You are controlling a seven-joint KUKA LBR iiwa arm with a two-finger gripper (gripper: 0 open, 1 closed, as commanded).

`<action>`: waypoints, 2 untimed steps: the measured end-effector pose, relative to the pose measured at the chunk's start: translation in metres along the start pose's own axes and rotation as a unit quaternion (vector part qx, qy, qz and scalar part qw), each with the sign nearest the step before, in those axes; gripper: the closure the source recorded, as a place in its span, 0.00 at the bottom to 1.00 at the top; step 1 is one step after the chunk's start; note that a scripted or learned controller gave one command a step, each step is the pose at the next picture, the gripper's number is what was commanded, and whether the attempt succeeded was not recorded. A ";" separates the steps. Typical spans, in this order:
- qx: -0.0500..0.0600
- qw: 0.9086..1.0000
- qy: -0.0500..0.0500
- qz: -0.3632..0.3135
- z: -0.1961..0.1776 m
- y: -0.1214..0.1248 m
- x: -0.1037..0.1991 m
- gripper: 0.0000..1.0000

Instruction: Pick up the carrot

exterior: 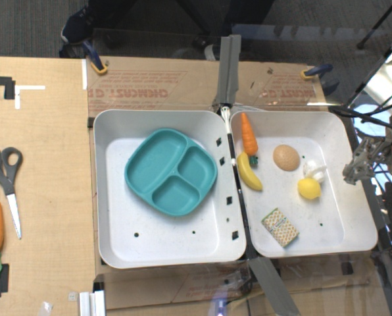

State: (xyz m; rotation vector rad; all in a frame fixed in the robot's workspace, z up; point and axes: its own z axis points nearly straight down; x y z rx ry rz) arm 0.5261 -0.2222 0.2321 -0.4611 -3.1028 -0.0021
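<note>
While my end effector (359, 165) is hanging over the right rim of the right bin (334, 239), I cannot tell how it is set, since it is reading only as a grey blur there. Carrot (248, 133) is lying in that bin's upper left corner, close against the wall dividing the two bins, tip pointing up-left. Banana (249, 172) is lying just below it, touching or nearly touching its lower end. Brown egg (286, 157), lemon (308, 188) and a small patterned packet (279, 227) are sitting apart from it. Left bin (117, 242) is holding a teal divided plate (171, 171). Scissors (6, 180) are lying on the table (38, 242) at left.
</note>
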 end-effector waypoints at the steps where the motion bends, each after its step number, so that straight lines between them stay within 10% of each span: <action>1: 0.000 1.000 -0.001 0.000 0.000 0.000 0.000 0.00; 2: 0.000 0.999 0.000 0.052 0.109 -0.013 0.046 0.00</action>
